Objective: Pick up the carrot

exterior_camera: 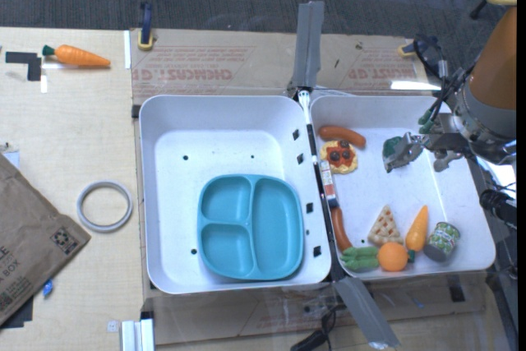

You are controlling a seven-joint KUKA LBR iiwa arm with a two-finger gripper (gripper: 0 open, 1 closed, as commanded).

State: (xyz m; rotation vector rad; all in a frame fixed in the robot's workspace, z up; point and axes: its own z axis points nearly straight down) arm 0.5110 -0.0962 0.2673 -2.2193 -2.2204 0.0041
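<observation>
Bench, right bin holding carrot, can

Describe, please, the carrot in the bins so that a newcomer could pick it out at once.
Start at the right-hand white bin and go to its near right corner. There the carrot stands tilted among the toys, between the pizza slice and the small can. Its slim, tapered shape sets it apart from the round orange below it.
</observation>
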